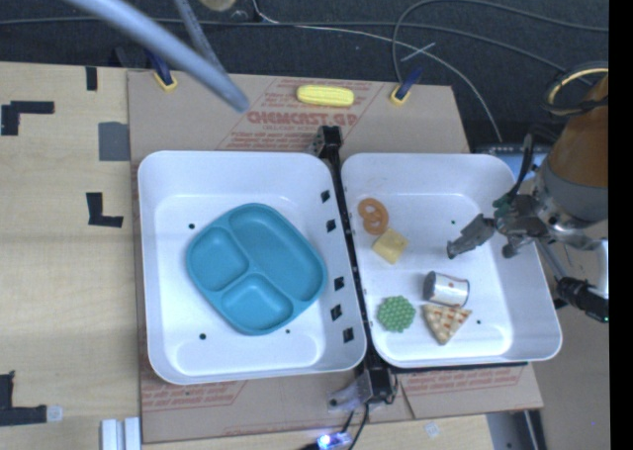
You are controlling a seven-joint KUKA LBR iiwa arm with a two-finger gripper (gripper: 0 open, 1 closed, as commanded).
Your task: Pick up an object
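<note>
The right bin [495,169] holds a pretzel [372,214], a yellow cheese cube [390,246], a small silver can [446,288] lying on its side, a green bumpy ball [397,314] and a pizza slice [447,321]. My gripper [485,247] hangs over the right part of this bin, above and to the right of the can. Its fingers stand apart, with one dark fingertip [459,246] pointing left toward the can. Nothing is between them.
The left bin [158,240] holds a blue divided plate [256,267]. A yellow corn-like toy [324,95] lies on the cardboard behind the bins. A grey pole [129,13] crosses the top left. Cables run along the dark back.
</note>
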